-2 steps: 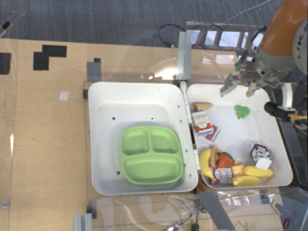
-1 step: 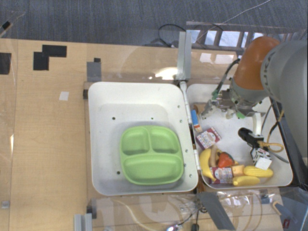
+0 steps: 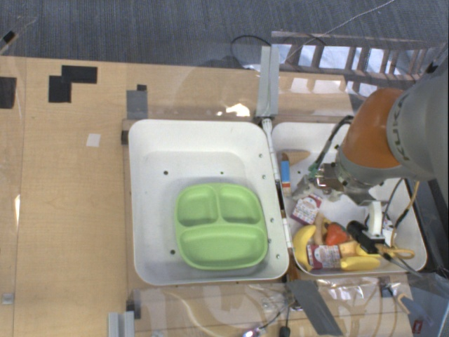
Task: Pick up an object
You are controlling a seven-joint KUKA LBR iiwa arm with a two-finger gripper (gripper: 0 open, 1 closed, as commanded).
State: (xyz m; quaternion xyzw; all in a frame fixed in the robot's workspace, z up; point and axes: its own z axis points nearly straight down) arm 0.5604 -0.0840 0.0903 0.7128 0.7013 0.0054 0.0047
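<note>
objects (image 3: 330, 244) crowd the right bin (image 3: 418, 255) (wooden bench (image 3: 63, 209), grey carpet (image 3: 140, 12) beyond); jaws' state unclear.

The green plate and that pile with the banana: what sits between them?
In the camera view, between the green plate and the banana run bare white bin floor, then the two bins' adjoining rims. No loose item lies on that stretch.

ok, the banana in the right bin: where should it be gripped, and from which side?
Probably the banana at its exposed curved left part, from straight above, fingers closing across its width. That stretch lies bare near the right bin wall, while a packet and other items cover the rest. The wall beside it leaves little room for a finger.
</note>
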